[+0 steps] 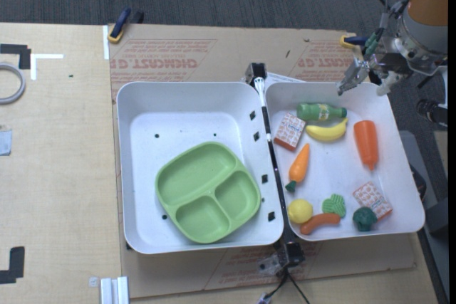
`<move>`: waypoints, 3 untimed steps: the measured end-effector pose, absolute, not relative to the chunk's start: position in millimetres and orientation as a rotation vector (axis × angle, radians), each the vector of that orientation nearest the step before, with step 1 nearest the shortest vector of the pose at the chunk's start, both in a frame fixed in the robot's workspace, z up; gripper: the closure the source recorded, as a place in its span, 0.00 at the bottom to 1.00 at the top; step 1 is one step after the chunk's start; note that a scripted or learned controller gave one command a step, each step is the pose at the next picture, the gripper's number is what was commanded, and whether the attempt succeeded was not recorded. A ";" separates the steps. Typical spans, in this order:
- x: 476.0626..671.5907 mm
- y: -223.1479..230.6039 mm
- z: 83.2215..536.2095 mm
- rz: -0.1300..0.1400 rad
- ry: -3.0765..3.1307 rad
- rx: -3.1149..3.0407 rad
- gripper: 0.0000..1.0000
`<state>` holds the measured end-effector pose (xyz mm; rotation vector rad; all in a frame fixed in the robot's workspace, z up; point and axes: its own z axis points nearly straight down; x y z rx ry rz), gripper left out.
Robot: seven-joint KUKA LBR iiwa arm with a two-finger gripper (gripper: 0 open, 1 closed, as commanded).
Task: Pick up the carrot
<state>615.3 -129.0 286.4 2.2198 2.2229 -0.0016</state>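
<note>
The carrot [299, 163] is small and orange with a dark green stem end. It lies slanted in the left half of the right bin [399, 153], beside the divider between the bins. My gripper [365, 84] hovers over the bin's far rim, well up and to the right of the carrot. Its two fingers stand spread and open, with nothing between them.
Around the carrot lie a red-and-white box [289, 132], a banana [326, 130], a green bottle [320, 111] and a larger orange vegetable [365, 142]. Nearer the front are a lemon [300, 211], a sausage [320, 223], lettuce [333, 206] and broccoli [364, 218]. A green divided plate [208, 192] sits in the left bin.
</note>
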 end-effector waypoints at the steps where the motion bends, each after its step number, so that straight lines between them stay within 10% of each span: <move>1: 606.9 -96.6 116.6 -0.002 2.150 2.292 0.00; 2: 562.1 -92.5 92.4 0.000 1.917 2.490 0.00; 3: 562.7 -92.9 102.1 0.001 1.914 2.492 1.00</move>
